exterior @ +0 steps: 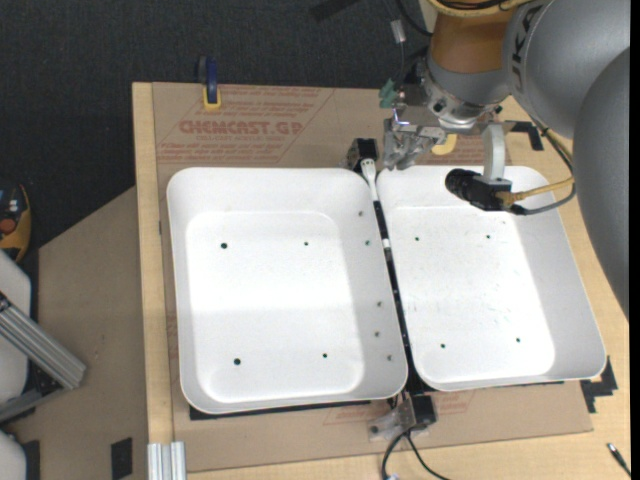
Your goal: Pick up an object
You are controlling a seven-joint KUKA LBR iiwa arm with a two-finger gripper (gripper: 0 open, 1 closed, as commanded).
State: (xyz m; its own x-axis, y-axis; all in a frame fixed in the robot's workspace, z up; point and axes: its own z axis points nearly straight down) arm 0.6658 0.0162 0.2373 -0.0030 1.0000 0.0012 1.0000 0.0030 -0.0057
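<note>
Now hanging at the top middle of the frame: claw (410,151), over the far rim, right at the join of left bin (270,298) and right bin (480,298). Too blurred to tell whether spread or pressed together. Hard to pick out the thing to lift. Maybe a small pale bit (446,143), just right of the claw, past the far rim of the right bin, over the brown worktop (250,128). Too small to name, and no way to tell its long side. Likely just a short move right, not a reach down the frame.
</note>
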